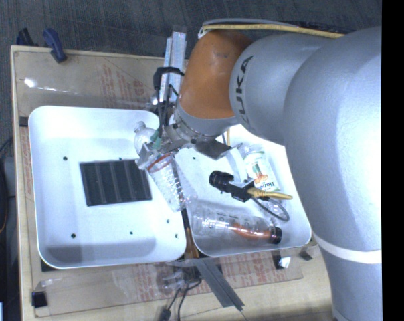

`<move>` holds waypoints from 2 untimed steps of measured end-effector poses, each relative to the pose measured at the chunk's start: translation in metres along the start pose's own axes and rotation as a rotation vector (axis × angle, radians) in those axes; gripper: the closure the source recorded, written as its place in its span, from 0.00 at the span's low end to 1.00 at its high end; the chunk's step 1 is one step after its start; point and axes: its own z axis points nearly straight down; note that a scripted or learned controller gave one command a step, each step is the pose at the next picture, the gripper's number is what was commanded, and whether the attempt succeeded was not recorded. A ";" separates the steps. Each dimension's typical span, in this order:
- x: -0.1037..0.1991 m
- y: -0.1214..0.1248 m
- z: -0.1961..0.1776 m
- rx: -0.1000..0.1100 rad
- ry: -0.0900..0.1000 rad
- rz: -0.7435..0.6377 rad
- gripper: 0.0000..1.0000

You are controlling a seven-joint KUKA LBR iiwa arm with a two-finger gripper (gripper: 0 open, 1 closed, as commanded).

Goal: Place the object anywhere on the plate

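At the left bin's (48,179) right rim, a clear bottle (167,179) is held tilted by the gripper (156,146), fingers clamped near its cap; the dark plate (115,182) is seen just beside it.

Robotics lab: KUKA arm (336,112) over bench (29,69) w/ bins (58,202).

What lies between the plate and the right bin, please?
A clear bottle lies there, slanted, as the camera view shows.
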 end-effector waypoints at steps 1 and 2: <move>-0.009 0.018 -0.058 -0.004 -0.002 -0.172 1.00; -0.009 0.018 -0.058 -0.004 -0.002 -0.171 0.00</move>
